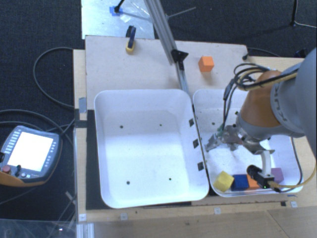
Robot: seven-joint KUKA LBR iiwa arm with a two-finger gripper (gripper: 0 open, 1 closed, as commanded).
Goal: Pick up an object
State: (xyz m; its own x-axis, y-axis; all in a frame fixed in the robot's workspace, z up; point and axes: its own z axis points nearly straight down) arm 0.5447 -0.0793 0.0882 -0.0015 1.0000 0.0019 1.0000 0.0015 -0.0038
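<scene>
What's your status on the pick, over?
Gripper over right bin, mid-floor. Yellow block, blue block, purple block along near wall, apart from gripper. Nothing between gripper and yellow block.

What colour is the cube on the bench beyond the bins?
The cube is orange, clearest in the camera view.

Two bins stood side by side on the bench [111, 66]: left bin [143, 143] and right bin [212, 108]. Along the right bin's front wall lay a row: leftmost block [222, 181], second block [240, 182] touching it, third block [252, 184], and rightmost block [277, 174] slightly farther back. The gripper [216, 142] hung behind this row, near the bin's left wall. A lone cube [206, 63] sat on the bench behind the right bin, a clamp [131, 38] behind the left bin. A pendant [28, 153] lay left of the bench.
</scene>
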